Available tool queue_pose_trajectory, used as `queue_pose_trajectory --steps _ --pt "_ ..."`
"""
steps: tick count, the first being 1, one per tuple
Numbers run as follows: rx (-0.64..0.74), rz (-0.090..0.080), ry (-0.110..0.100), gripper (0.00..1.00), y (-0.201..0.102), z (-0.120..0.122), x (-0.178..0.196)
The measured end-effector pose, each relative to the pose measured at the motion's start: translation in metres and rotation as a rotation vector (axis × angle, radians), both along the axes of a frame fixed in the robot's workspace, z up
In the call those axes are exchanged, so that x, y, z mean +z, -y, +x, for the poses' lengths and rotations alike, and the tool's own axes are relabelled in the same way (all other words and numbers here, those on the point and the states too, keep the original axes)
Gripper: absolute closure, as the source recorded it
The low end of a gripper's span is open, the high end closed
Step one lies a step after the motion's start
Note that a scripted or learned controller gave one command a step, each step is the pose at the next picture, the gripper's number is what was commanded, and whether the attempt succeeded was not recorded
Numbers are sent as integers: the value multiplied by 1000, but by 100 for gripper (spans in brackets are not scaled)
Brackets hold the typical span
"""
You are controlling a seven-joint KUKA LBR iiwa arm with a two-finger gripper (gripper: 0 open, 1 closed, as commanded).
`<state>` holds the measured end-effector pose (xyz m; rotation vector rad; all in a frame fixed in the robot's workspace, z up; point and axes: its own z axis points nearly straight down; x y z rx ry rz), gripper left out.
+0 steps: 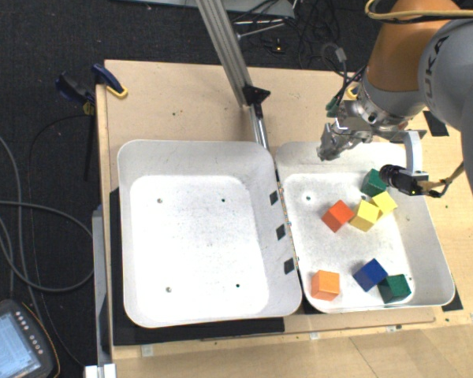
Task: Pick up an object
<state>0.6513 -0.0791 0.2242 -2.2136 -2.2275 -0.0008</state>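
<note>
Closest to the lens, well off from the gripper (335,144) toward the lower-left corner: a teach pendant (12,345) with a lit screen, on the dark floor beside loose cables (24,235).

Then the blocks, all in the right bin (437,250), all on the near side of the gripper and apart from it:
- near orange block (325,284), almost straight toward the camera from the gripper, by the bin's front rim
- blue block (370,274), with a dark green block (394,287) touching it – farthest from the gripper, toward the front-right corner
- orange block (339,214), tilted, the nearest one to the gripper on the camera side
- yellow block (366,215) just beside that, and a second yellow block (384,202) touching it
- green block (373,183) against the second yellow one, near the gripper on the arm's side

Gripper itself: points down over the far-left corner of the right bin, below the orange band (402,50) of the grey arm. Cannot tell how far open, nor whether anything is held.

Across the seam from the gripper, away from the arm: left bin (126,211), white and speckled. Beyond the gripper, a slanting metal pole (221,38) meeting the bench between the bins. Far off at the bench's back-left corner – blue and yellow clamps (91,85).
</note>
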Motion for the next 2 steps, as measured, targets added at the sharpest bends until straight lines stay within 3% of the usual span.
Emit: queue_pose_trajectory --steps 2 --pt "1 0 -3 100 -93 -30 -5"
